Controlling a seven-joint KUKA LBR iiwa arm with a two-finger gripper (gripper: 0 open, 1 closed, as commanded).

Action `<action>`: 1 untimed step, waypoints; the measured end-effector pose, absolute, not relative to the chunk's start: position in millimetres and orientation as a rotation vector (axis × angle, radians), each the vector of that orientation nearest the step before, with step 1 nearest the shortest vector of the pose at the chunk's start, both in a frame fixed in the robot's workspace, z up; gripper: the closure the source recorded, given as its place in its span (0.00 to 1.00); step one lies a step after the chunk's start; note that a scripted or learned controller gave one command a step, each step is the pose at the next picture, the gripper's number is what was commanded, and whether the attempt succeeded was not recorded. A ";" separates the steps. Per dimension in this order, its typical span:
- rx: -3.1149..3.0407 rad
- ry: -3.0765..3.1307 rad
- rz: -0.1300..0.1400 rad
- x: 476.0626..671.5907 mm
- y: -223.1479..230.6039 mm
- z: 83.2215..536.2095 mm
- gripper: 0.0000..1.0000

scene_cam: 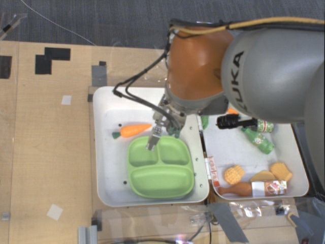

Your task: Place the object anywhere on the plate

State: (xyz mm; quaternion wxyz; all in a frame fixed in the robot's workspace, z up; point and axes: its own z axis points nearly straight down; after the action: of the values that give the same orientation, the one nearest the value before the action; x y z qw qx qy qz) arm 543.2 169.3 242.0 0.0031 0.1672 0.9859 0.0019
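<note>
A green divided plate (160, 168) lies in the left bin (109, 177), toward its right side. An orange carrot with a green top (133, 130) rests on the bin floor just past the plate's far left corner. My gripper (162, 130) hangs below the orange wrist band, over the plate's far edge and right of the carrot. A small dark green bit (174, 131) shows at the gripper's right side; I cannot tell what it is or whether it is held.
The right bin (299, 184) holds a green bottle (259, 136), a round waffle-like piece (233, 175), a bread-like piece (280, 171) and a labelled bottle lying flat (256, 188). The arm's bulk covers both bins' far parts. A black cable (133, 80) loops over the left bin.
</note>
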 end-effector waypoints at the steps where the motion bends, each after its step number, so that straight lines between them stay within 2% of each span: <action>1: -0.222 3.127 0.001 602.0 105.3 201.5 0.00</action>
State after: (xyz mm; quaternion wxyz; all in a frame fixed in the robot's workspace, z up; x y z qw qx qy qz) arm 602.0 105.3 201.5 0.0035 -0.0709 0.9975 0.0002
